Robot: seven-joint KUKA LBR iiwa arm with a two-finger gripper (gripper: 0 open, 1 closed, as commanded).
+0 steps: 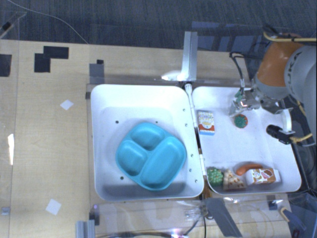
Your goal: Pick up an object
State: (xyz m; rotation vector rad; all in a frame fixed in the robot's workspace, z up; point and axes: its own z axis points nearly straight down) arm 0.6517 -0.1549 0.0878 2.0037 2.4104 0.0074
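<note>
Two white bins are seen side by side on the desk [44, 148]. The left bin [101, 133] is occupied by a blue divided plate [150, 155], lying slightly tilted towards its lower right. In the right bin [257, 150], a small carton [206, 122] is found near the dividing wall, in the upper left part. A round green object [240, 121] is seen in the upper middle of that bin. Along the lower edge, a green item [215, 175], a tan packet [232, 180], an orange piece [246, 168] and a red-and-white carton [261, 175] are packed close together, touching or nearly so.

The arm [290, 76] is reached in from the right, its orange band shown above the upper right corner of the right bin. The gripper [243, 103] is positioned directly above the green round object, just beside or touching it. Whether the fingers are open or closed cannot be told, and no object can be confirmed between them. A metal post [189, 56] is stood behind the bins.
</note>
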